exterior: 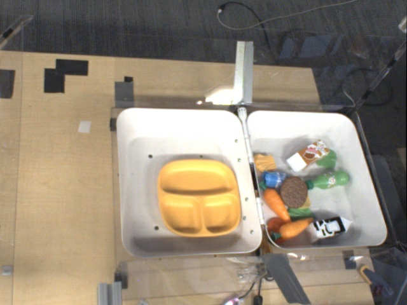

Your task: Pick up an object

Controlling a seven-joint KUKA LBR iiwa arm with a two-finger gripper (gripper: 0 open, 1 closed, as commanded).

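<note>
The right bin (pixel 356 145) holds a cluster of toy food along its left and lower side. A white carton with a brown label (pixel 308 155) lies by a green bottle (pixel 329 180). A brown round cookie (pixel 294 192) sits on a carrot (pixel 276 203). A blue piece (pixel 273 179) and a yellow piece (pixel 264 162) lie near the divider. A second carrot (pixel 295 228) and a black-and-white carton (pixel 328 227) rest at the front, beside a red piece (pixel 275 223).
The left bin (pixel 133 138) holds a yellow divided plate (pixel 199 196). A metal post (pixel 244 72) stands behind the bins' seam. Black markers (pixel 63 73) lie on the wooden bench at the left. Cables run on the dark floor at the back.
</note>
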